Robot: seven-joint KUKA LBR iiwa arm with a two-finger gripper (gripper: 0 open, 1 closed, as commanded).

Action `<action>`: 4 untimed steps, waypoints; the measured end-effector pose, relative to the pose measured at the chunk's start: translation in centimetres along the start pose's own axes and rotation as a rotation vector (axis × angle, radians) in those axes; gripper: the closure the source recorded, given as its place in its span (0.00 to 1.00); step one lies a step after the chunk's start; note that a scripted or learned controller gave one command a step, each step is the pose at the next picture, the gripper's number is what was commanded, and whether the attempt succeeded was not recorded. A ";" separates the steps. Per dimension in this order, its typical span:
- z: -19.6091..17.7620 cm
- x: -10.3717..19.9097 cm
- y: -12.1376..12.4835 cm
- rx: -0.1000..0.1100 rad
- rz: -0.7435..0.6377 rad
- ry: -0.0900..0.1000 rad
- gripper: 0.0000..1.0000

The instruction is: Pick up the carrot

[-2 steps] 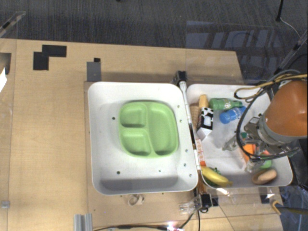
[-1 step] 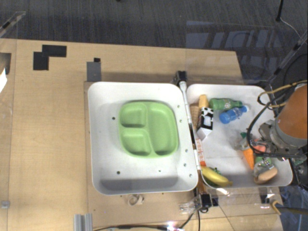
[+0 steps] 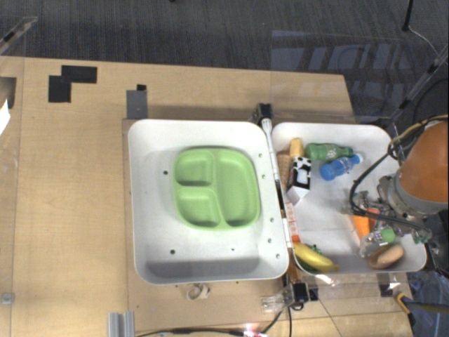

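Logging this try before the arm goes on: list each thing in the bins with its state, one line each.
carrot: lying in the right bin, partly under the gripper.
green divided plate: flat in the left bin, nothing on it.
banana: lying at the near edge.
green bottle: on its side.
blue bottle: on its side.
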State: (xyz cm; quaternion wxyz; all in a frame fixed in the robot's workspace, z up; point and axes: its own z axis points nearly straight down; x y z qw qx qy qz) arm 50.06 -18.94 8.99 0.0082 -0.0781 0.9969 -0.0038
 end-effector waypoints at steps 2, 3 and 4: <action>0.0 0.6 0.9 -0.004 0.883 0.000 0.00; -0.1 -0.9 7.1 -0.003 1.014 -0.001 0.00; -0.1 0.0 4.4 -0.005 0.634 -0.001 0.00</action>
